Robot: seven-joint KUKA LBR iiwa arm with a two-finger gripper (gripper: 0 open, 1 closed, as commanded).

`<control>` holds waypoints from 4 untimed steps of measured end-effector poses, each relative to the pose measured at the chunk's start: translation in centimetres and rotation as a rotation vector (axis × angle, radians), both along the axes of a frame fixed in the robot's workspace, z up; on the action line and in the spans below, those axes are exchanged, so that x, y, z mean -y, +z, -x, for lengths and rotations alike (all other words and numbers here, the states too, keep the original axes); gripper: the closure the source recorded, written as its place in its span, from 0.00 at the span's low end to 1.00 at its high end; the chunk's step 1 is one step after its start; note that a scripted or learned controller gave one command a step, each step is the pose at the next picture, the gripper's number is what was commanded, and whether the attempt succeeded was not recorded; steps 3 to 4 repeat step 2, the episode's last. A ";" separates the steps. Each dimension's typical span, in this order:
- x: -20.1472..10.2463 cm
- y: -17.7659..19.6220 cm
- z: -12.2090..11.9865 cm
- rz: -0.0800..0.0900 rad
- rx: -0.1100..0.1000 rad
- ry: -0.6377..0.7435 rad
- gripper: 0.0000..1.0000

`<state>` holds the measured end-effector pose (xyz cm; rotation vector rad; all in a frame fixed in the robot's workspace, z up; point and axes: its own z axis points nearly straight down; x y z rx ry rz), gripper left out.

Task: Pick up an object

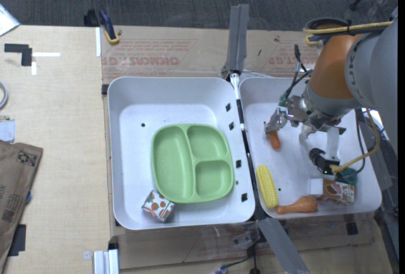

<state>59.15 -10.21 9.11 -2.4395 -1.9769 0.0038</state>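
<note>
Orange and stubby, a small carrot (273, 139) sits at the tips of my pincer (276, 124) in the right bin (297, 86), whose fingers are down around its top; I cannot tell whether they pinch it. A bumpy yellow corn cob (266, 185) lies near the front wall, clear of my reach. The smooth green tray (192, 162) fills the left bin (126, 140).
</note>
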 end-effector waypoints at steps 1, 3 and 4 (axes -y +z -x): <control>0.2 0.9 0.0 0.000 -0.001 -0.004 1.00; -4.9 10.0 -6.3 0.002 0.002 -0.062 1.00; -4.9 10.0 -6.3 0.002 0.002 -0.062 1.00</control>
